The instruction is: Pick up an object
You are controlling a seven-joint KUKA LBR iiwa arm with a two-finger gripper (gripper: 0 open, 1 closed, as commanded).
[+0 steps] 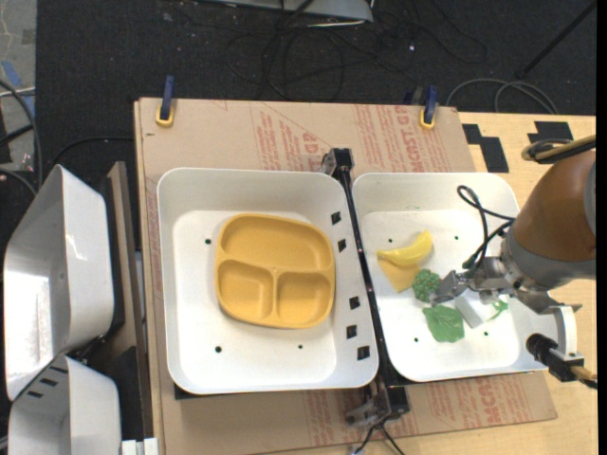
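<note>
In the right bin (408,197) lie a yellow banana-shaped toy (406,256), a dark green broccoli piece (426,284) just below it, and a flat light green leaf-like piece (444,324) nearer the front. A small grey-white block (474,309) sits to the right of the leaf piece. My gripper (457,288) reaches in from the right and hangs low over the bin, its tip right beside the broccoli piece and above the grey-white block. Nothing visibly hangs from it.
The left bin (190,207) holds a yellow compartment tray (275,270). A black divider (356,254) runs between the bins. The arm's orange-banded wrist (560,226) covers the right bin's right side, with a black cable (479,216) looping over it.
</note>
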